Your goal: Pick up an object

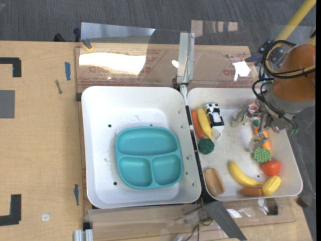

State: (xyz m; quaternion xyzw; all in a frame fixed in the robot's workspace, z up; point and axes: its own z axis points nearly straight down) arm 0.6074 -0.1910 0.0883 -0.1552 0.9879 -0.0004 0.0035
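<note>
The right bin [293,177] holds several toy foods. A yellow banana [242,174], a red tomato [271,167], a yellow lemon [271,185] and a brown bun [214,181] lie near its front. By its left wall are a green ball [205,146], a yellow piece [203,122], an orange piece [196,125] and a black-and-white toy [214,115]. My gripper [248,130] hangs low over the bin's right side, open, with its fingers spread. A small orange carrot [264,143] with a green bumpy top [261,155] lies just right of it, not held.
The left bin [95,134] contains a teal divided plate [148,156]. A metal divider [185,59] stands at the back between the bins. The arm's orange band [296,74] and its cables sit above the right bin's far right corner. Brown bench surface [35,149] stretches to the left.
</note>
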